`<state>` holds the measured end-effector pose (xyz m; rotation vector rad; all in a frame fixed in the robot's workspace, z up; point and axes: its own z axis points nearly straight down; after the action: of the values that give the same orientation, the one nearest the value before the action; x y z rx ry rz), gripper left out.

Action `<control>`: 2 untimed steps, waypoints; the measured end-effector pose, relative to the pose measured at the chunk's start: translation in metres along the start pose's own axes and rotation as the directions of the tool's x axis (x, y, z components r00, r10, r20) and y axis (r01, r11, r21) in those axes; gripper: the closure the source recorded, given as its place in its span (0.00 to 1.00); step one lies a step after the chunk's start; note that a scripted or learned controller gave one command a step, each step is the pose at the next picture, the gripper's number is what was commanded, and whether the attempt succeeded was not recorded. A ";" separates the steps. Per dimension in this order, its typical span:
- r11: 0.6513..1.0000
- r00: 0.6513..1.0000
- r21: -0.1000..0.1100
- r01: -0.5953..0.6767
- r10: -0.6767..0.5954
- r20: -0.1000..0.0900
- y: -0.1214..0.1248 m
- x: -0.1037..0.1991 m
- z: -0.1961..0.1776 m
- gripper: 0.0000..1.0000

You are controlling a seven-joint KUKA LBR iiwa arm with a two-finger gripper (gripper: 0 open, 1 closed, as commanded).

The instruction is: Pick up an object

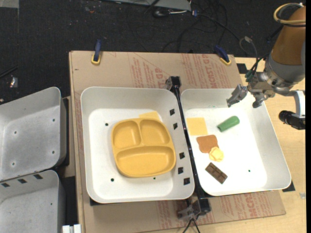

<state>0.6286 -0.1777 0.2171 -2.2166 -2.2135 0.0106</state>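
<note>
Your fingers [247, 97] are spread apart with nothing between them, hanging over the far right part of the right bin [272, 144]. Take the green cylinder [228, 124] as your landmark: the fingers sit just beyond it, up and to the right, apart from it. To its left lies a pale yellow square slice [197, 126]. Nearer you from the cylinder and slightly left lie a brown flat piece [207, 142], a small yellow lump [216, 154] touching that piece, and further down a dark chocolate bar [216, 173]. Well left of the cylinder, the left bin [97, 130] holds a yellow compartment tray [144, 147]. Both bins rest on a cardboard sheet [126, 67] on the desk.
</note>
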 end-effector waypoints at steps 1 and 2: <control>1.000 1.000 -0.012 0.002 -0.002 0.002 0.003 0.000 -0.007 0.00; 1.000 1.000 -0.007 0.000 0.000 0.002 0.007 -0.007 0.041 0.00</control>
<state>0.6346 -0.1843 0.1764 -2.2212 -2.2181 0.0043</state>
